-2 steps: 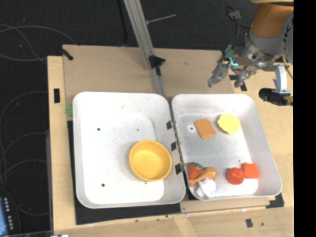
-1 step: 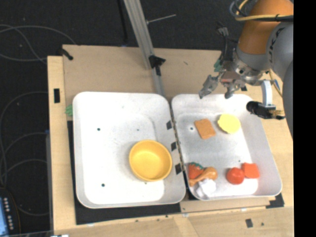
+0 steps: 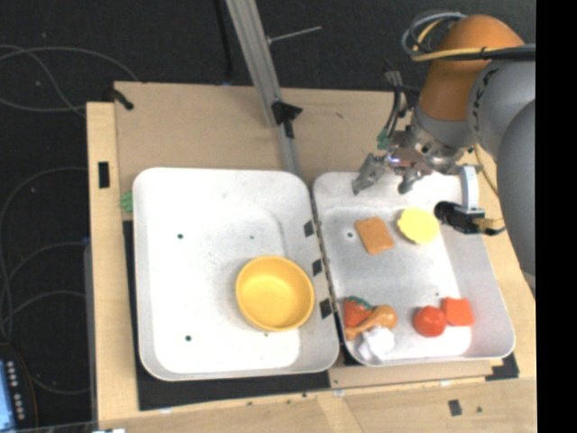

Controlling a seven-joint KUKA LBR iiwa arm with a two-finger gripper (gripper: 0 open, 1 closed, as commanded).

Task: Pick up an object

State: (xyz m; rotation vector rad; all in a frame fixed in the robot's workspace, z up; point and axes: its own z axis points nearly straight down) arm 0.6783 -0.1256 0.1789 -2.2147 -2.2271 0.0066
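Note:
My gripper (image 3: 387, 179) hangs over the far edge of the right bin (image 3: 469, 269), open, its two grey fingers spread with nothing between them. Just in front of it in that bin lie a tan square piece (image 3: 373, 234) and a pale yellow round piece (image 3: 418, 225). Along the near side of the bin sit a red round thing (image 3: 429, 321), an orange-red block (image 3: 458, 311), an orange toy with a green tip (image 3: 362, 315) and a white lump (image 3: 378, 343). A yellow bowl (image 3: 274, 292) stands in the left bin (image 3: 180, 233).
A slanted metal pole (image 3: 260, 61) rises behind the bins and meets the bench near the gap between them. The grey arm with its orange band (image 3: 464, 61) comes in from the upper right. The wooden bench top (image 3: 198, 124) surrounds both bins.

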